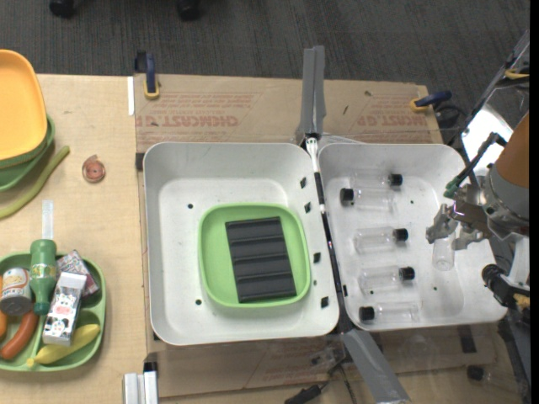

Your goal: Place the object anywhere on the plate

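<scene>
- At the near left corner a green divided tray (84,343) sits on the bench, holding a green bottle (42,276), a small carton (61,308), a tin can (14,283), a sausage (18,335) and a banana (63,350).
- In the right bin (421,160), the nearest thing is a clear vial with a black cap (387,313), lying on its side near the front edge.
- Just behind it lies a second vial (386,275), cap to the right.
- The left bin (168,183) holds the green plate (210,259), roughly centred, with a black ribbed block (259,257) lying flat on it.
- The gripper (448,241) hangs over the right side of the right bin, pointing down; a clear vial (444,255) appears to hang upright at its tips, though whether the fingers are clamped on it or loose I cannot tell.
- That vial is well apart from the plate, across the divide between the bins.
- A third vial (379,238) lies left of the gripper, cap to the right.
- The fourth vial (370,190) lies farthest back, beside two black caps.
- On the bench to the far left sit a small pink disc (93,169) and stacked yellow and green dishes (18,116).
- Blue-handled clamps (146,72) hold brown cardboard (219,108) at the far edge.
</scene>
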Robot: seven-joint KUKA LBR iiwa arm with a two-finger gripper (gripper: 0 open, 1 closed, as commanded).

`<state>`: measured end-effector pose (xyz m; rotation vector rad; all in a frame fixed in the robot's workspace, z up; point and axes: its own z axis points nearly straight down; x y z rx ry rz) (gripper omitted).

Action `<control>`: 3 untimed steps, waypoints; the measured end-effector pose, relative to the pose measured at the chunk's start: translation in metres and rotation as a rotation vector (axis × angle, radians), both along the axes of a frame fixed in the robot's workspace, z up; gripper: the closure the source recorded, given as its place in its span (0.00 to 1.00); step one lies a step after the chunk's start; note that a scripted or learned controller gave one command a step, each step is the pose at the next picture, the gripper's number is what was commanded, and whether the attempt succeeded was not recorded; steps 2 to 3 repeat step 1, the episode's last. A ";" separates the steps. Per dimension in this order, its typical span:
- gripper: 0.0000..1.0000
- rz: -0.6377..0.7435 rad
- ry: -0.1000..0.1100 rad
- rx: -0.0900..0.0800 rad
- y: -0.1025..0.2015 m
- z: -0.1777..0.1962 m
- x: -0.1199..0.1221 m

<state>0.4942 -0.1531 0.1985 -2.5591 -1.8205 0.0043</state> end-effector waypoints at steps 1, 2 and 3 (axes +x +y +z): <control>0.00 0.000 0.000 0.000 0.000 0.000 0.000; 0.00 0.000 0.000 0.000 0.000 0.000 0.000; 0.00 0.000 0.000 0.000 0.000 0.000 0.000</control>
